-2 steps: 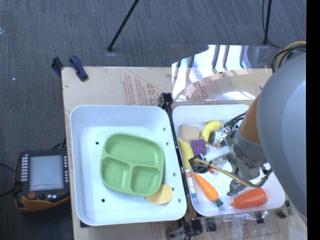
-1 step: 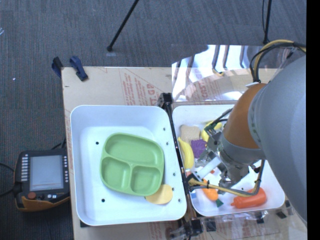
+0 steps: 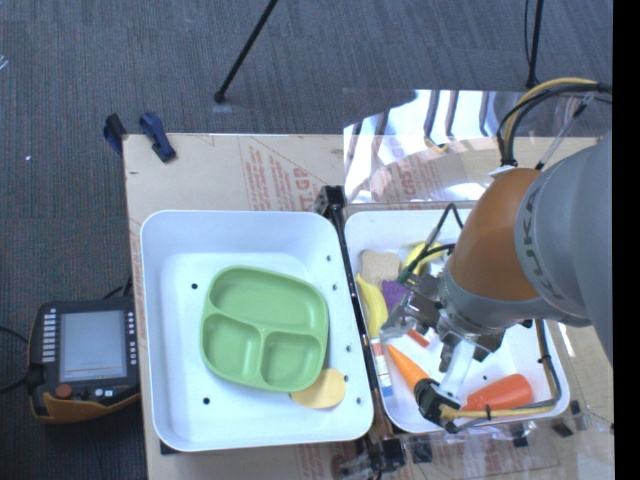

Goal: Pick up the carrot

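- The carrot is seen in the right bin, near the wall next to the left bin. Its thin tip is pointed up and to the left.
- A second orange piece is seen lower right. It could be the carrot too; this cannot be told for sure.
- The gripper is held just over the carrot's thick end. It cannot be told if it is open or closed, and nothing is seen held in it.
- The carrot is likely a light, hard toy with smooth skin, so it may slip.
- It is best taken across the thick middle, not the tip.
- A yellow piece and a purple piece are close by and could be bumped.
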Action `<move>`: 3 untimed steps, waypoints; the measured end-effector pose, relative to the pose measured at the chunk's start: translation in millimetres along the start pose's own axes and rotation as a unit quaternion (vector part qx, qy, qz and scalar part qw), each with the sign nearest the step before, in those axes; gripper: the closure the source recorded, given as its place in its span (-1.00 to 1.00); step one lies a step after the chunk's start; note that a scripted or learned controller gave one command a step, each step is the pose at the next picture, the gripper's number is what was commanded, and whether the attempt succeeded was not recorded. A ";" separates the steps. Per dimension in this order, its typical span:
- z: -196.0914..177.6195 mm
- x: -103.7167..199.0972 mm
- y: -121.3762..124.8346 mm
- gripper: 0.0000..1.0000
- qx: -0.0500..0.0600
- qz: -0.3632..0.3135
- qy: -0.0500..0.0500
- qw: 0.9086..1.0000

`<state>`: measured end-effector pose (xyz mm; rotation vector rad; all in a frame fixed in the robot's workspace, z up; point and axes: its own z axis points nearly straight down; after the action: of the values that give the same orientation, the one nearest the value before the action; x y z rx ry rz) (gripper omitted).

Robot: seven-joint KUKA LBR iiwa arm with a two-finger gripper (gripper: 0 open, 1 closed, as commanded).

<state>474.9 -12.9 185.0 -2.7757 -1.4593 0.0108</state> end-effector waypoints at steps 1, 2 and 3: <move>0.0 24.8 -17.1 -1.00 0.000 -0.298 0.000 0.955; 0.1 -9.9 6.6 -1.00 0.000 -0.399 0.000 0.917; -0.5 -41.1 28.4 -1.00 -0.001 -0.294 0.000 0.956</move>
<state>475.0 -62.8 185.3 -2.2249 -2.2105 0.0059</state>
